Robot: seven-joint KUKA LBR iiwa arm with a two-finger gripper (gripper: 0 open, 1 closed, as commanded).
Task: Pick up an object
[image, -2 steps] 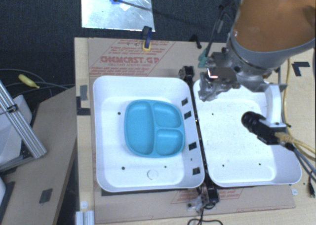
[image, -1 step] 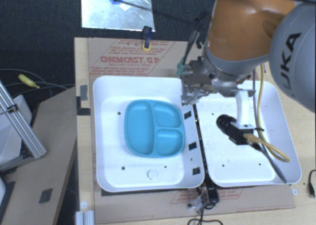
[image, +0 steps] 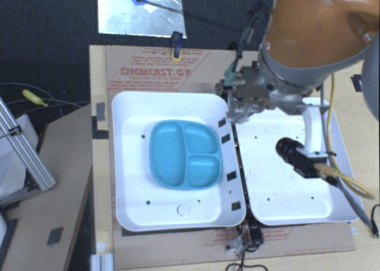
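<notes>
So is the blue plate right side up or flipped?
Right side up. The blue plate lies flat in the left bin, and its three hollow compartments, split by raised dividers, face the camera.

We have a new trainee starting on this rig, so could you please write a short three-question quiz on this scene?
1. True or false: the blue divided plate lies in the right bin.
2. How many compartments does the plate have? A) two B) three C) four
3. Over which part of the bins does the gripper hang?

Key: 1 false, it lies in the left bin. 2 B. 3 Near the far end of the divide between the two bins.
</notes>
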